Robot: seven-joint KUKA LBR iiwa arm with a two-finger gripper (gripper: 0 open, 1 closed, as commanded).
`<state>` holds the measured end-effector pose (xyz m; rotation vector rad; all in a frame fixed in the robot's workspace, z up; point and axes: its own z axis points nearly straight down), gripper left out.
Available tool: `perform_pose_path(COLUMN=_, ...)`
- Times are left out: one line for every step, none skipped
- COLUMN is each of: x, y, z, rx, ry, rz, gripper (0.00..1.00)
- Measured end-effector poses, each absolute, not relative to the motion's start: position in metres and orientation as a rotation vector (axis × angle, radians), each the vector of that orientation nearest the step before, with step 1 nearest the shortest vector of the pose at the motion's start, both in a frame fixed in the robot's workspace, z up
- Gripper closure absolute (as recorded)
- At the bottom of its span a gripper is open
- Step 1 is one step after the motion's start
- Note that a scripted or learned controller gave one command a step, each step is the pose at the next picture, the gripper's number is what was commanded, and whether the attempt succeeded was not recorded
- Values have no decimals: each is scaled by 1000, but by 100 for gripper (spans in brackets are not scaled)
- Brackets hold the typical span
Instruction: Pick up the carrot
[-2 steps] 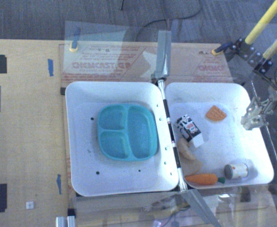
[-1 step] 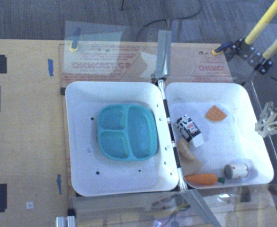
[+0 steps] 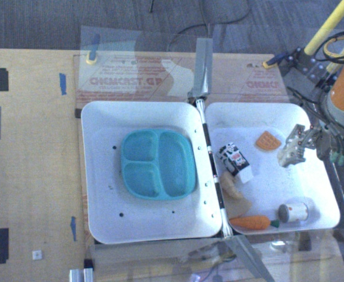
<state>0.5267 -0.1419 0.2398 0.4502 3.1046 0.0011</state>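
Observation:
The carrot is orange with a small green tip and lies flat along the near edge of the right bin. My gripper hovers over the right side of that bin, well up and to the right of the carrot, with nothing between its fingers. The fingers look spread apart. The arm's orange band shows at the right edge.
In the right bin are a black-and-white box, an orange waffle-like piece, a tan piece and a silver can just right of the carrot. The left bin holds a teal divided plate.

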Motion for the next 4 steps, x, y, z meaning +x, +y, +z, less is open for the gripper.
perform_pose_path(x=553, y=-220, z=293, rx=320, ry=3116, rz=-2, gripper=100)
perform_pose_path(x=525, y=-225, z=247, rx=1156, ry=2917, rz=0, gripper=100)
perform_pose_path(x=620, y=-223, z=261, rx=1226, ry=2884, rz=0, gripper=100)
perform_pose_path(x=571, y=-227, z=261, rx=1633, ry=2680, rz=1, gripper=100)
